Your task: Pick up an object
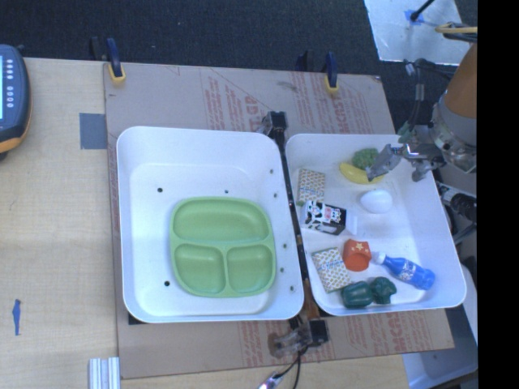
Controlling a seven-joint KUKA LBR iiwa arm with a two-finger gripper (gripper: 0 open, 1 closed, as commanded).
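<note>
My gripper [402, 164] hovers over the far right part of the right bin [434, 217], its two fingers spread open with nothing between them. The left finger [381, 162] is right beside a green item [365, 157] and a yellow banana [353, 173]. A white egg [375, 200] lies just in front of the gripper. Further forward are a black-and-white carton [326, 216], a red object [356, 254], a blue bottle [409, 271], a dark green pepper [367, 292] and two patterned cards [310, 186] [331, 267].
The left bin [146, 177] holds a light green divided tray [223, 245]. A ridge where the two bins meet [290, 217] runs between them. Clamps [116, 63] [330, 70] pin the cardboard at the back edge.
</note>
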